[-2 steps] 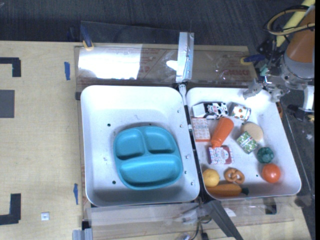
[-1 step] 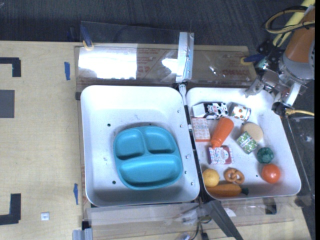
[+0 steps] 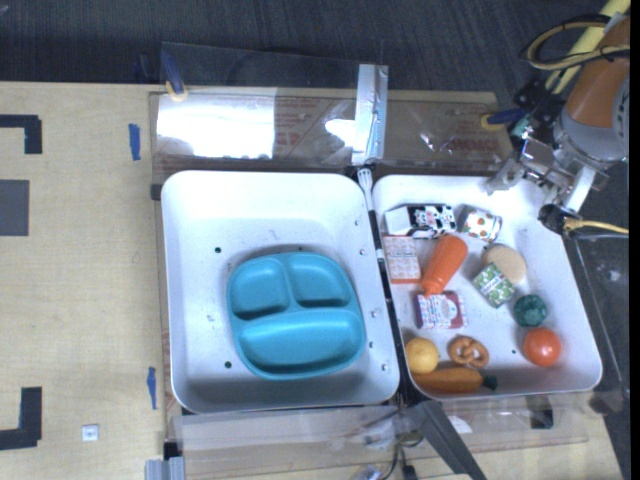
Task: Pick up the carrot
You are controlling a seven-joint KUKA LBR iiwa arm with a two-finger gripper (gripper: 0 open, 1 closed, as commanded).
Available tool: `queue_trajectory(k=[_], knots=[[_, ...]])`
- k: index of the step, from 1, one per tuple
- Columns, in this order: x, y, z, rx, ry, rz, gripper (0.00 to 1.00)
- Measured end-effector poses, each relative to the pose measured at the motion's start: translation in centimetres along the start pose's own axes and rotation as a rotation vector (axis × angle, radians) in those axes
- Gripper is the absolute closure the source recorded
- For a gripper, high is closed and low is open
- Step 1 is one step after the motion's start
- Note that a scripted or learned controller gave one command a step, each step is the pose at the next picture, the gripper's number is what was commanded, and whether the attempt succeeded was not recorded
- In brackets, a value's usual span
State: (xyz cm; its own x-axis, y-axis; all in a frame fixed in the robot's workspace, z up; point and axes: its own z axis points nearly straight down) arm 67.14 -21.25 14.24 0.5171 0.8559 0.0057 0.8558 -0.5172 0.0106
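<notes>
The carrot (image 3: 443,263) is an orange tapered piece lying at a slant in the right bin (image 3: 585,313), left of its middle, with the thick end toward the back. It rests partly on flat packets. My gripper (image 3: 545,180) hangs over the back right corner of that bin, well up and to the right of the carrot and apart from it. Nothing shows in its grasp.
Around the carrot lie a cow-print carton (image 3: 428,218), a red-and-white packet (image 3: 440,312), a tan bread roll (image 3: 506,262), a green broccoli (image 3: 530,310), a tomato (image 3: 542,347), a lemon (image 3: 422,354), a pretzel (image 3: 467,349) and an orange sausage-like piece (image 3: 455,378). The left bin (image 3: 190,268) holds a blue divided plate (image 3: 295,313).
</notes>
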Motion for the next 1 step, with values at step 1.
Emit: queue_trajectory(k=[1], knots=[[-0.27,-0.21,-5.68,0.006,-0.005,0.04,0.0]])
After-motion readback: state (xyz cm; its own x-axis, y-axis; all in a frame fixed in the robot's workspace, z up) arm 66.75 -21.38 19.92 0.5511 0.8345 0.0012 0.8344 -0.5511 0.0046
